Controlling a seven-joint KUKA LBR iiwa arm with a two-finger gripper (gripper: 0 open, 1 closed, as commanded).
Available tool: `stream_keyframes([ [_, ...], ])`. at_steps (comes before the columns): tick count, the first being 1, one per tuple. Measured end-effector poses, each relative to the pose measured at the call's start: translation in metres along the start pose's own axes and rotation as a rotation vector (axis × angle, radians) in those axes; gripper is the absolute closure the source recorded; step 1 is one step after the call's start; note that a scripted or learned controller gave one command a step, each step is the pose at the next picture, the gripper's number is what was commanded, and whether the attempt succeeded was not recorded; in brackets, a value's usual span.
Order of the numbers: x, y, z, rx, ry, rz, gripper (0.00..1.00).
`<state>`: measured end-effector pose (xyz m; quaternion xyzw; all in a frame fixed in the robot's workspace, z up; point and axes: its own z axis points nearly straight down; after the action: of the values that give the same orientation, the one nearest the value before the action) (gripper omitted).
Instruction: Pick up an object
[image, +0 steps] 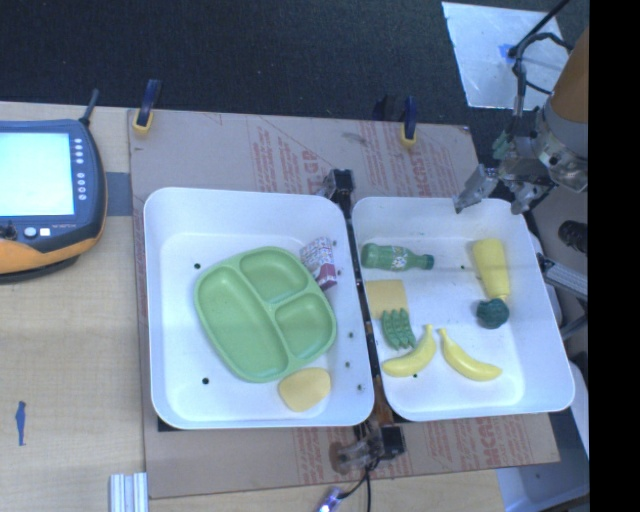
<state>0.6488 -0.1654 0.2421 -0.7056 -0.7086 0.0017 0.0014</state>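
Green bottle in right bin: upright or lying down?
Lying down: the green bottle rests on its side, cap toward the bin's right.

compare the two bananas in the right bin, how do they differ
The left banana curves up toward its right end and lies touching the green toy beside the yellow block. The right banana slants down to the right and lies apart, just below the dark green ball. The right one looks slightly longer. Both are yellow, lie flat and sit in the right bin.
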Motion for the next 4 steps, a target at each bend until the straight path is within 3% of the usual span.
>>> stream_keyframes([
  [1, -0.047, -0.041, 0.049, 0.001, -0.002, 0.000, 0.00],
  [2, -0.046, -0.093, 0.152, 0.002, 0.001, -0.001, 0.00],
  [3, -0.047, -0.092, 0.140, 0.001, -0.002, -0.006, 1.00],
  [4, -0.047, -0.092, 0.140, 0.001, -0.002, -0.006, 0.00],
])
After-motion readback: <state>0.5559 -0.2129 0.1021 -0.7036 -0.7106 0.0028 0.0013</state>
